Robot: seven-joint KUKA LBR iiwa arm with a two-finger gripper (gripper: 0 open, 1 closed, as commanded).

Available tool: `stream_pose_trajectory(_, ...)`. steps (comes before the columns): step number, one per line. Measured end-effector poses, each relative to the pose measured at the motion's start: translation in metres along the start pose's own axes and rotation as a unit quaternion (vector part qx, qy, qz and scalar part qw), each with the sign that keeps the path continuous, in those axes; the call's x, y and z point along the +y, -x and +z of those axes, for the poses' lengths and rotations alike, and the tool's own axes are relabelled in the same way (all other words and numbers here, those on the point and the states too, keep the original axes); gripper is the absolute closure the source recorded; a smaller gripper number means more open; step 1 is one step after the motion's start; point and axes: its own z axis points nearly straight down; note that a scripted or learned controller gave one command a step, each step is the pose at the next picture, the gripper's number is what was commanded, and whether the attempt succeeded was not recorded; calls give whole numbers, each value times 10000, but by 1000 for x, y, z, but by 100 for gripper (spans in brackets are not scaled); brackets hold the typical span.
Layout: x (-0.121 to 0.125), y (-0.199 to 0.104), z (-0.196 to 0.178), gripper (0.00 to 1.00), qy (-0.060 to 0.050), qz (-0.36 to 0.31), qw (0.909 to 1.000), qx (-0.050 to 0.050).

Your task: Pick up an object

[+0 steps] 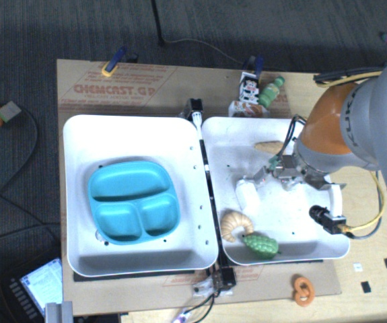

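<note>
From the overhead camera, my arm comes in from three o'clock, grey shell and orange band hanging over the right bin. My end effector sits low inside that bin, at about the centre of it, a little toward the three o'clock side. I cannot tell from this angle whether it is released or clenched, and I see nothing clearly between its tips.

Objects in my bin now. A white bottle-like piece lies just at nine o'clock from my end effector, close beside it; whether they touch I cannot say. A tan, flat sliver lies at eleven o'clock from me, near the bin's far wall. Down at seven o'clock a tan shell-shaped toy rests by the bin's near left corner, and just beside it, touching or nearly so, is a green knobbly thing.

Over at nine o'clock, the left bin holds a blue divided tray, well apart from me.

Out on the desk: a small figure and a green bottle-shaped toy stand beyond the far edge of my bin at twelve o'clock, and an orange ring-like piece lies on the near side at six o'clock. A black cable runs off across the floor at the top.
</note>
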Motion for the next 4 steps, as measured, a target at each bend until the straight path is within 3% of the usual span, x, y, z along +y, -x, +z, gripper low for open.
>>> stream_pose_trajectory(1, -39, -56, -17, 0, -50, -4, 10000, 26)
stream_pose_trajectory(2, -70, -55, -21, 0, -54, 3, 10000, 25)
stream_pose_trajectory(3, -74, -48, -11, 0, -56, 1, 10000, 26)
stream_pose_trajectory(4, -32, -45, 1, 0, -21, 1, 10000, 16)
